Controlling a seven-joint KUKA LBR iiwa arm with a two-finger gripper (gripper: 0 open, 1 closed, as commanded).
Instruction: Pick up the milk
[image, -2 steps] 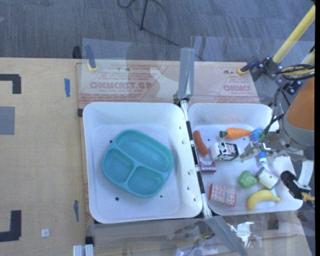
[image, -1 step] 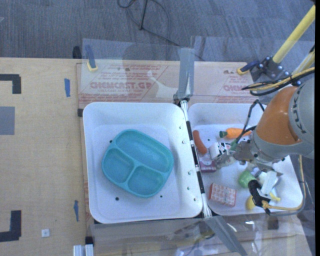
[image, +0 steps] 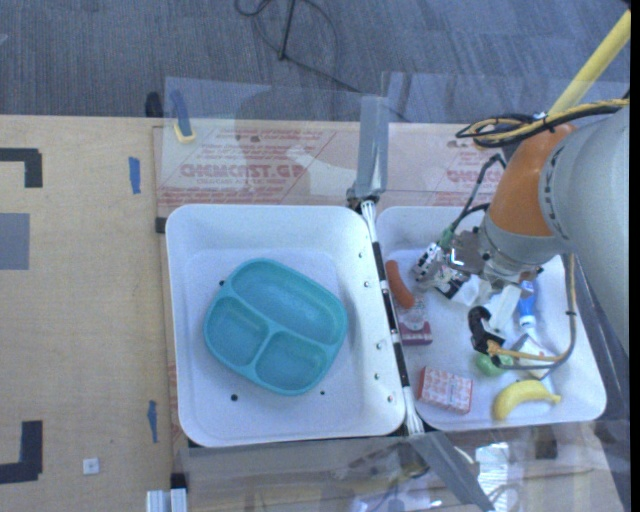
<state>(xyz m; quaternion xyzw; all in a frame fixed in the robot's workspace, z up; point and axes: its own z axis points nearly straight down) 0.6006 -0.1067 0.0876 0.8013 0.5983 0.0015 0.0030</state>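
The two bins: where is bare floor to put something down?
Left bin: bare strips ring the teal divided plate, widest along the far wall and the left wall. Right bin: crowded; sausage, pink packet, banana and the gripper leave only small gaps.

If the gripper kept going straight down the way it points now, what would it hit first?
Probably the bare floor of the right bin beneath the gripper, beside the orange sausage-like item; depth is unclear from this slanted view.

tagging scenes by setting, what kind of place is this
Probably a robotics lab bench for pick-and-place trials: two white bins side by side, a grey and orange robot arm reaching in, tape markers on the board, toy food like a banana.
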